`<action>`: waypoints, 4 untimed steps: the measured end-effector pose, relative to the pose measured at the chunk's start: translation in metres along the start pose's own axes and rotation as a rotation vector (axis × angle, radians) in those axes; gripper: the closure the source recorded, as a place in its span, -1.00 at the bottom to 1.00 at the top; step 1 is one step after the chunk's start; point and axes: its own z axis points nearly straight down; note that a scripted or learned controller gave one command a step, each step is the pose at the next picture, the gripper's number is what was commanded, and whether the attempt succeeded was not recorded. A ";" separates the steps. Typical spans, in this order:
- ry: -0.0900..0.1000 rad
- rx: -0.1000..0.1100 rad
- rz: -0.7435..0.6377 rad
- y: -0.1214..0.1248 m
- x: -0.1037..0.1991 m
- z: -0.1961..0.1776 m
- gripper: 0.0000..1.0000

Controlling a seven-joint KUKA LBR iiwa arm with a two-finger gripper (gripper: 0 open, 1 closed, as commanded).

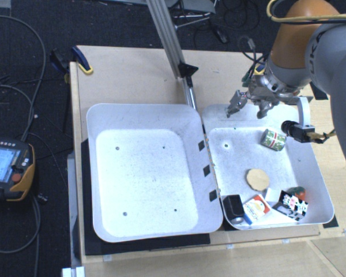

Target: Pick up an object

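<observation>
Hovering over right bin's [311,160] far rim: gripper [249,107], fingers spread wide, nothing between. Can [273,139] lies near far-right wall (just beside gripper). Disc [257,179] mid-bin, open floor around. Packets [274,205] crowd near edge. Left bin [104,131] alongside.

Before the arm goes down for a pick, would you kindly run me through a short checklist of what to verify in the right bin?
1. Fingers open: ok. The gripper hangs with its two fingers spread, nothing between them.
2. Gripper over the right bin: ok, above its far edge.
3. Nearest target free: ok. The green can lies on its side, apart from the other things.
4. Gripper above that can: not ok, it hangs to the can's left and further back.
5. Alternative target: ok. The tan disc lies flat by itself.
6. Front-corner items separable: cannot tell. The black block and orange packet lie close together.
</observation>
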 end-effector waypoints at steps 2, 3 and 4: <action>0.000 -0.001 0.000 -0.003 -0.001 0.112 -1.00; -0.001 -0.004 0.000 -0.002 -0.001 0.100 1.00; 0.000 -0.005 0.000 -0.001 0.001 0.038 1.00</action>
